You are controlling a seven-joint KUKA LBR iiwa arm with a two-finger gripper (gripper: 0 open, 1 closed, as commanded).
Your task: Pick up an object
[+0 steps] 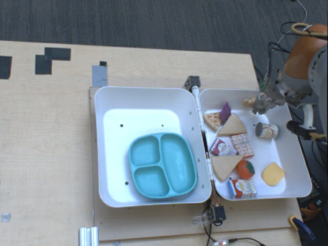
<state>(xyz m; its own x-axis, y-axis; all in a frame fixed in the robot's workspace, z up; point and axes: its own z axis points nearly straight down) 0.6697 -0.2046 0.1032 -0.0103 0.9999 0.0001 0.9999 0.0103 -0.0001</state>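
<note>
White plastic bins sit side by side: the left bin (110, 137) bears a blue divided plate (163, 165), the right bin (297, 160) the loose toy food. Gripper (262, 105) hangs over its far corner, beside a small can (266, 130), apparently positioned for descent.

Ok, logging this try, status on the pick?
Pincer over right bin's far edge, nothing seen held. Toy food untouched: yellow piece, orange fruit, small cup. Blue divided plate alone in left bin.
</note>
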